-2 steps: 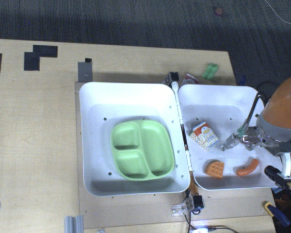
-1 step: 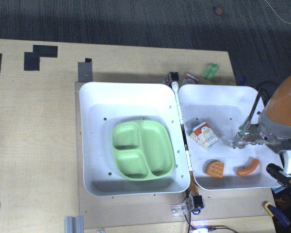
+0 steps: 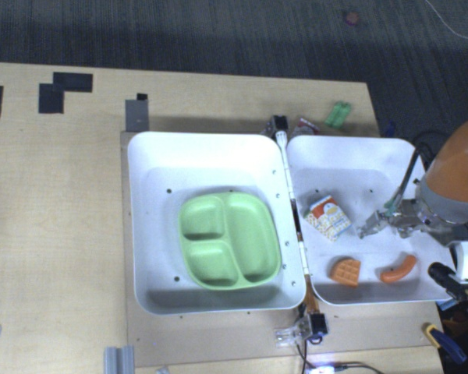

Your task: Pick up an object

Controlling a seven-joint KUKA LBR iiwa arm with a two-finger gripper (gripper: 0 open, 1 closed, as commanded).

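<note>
Single fixed camera, high above the bench, looking down at a slant, far enough back to take in both white bins plus dark floor beyond. Left bin sits well left of the gripper; right bin lies around it. Arm enters from the frame's right edge.

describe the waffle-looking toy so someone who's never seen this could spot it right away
Look at the right bin of the two white ones, the one without the green divided plate. Along its near wall lie two small toys side by side: the waffle is the left one. It is square and tan-orange with a grid pattern, unlike the long reddish sausage beside it and the white carton above.
</note>
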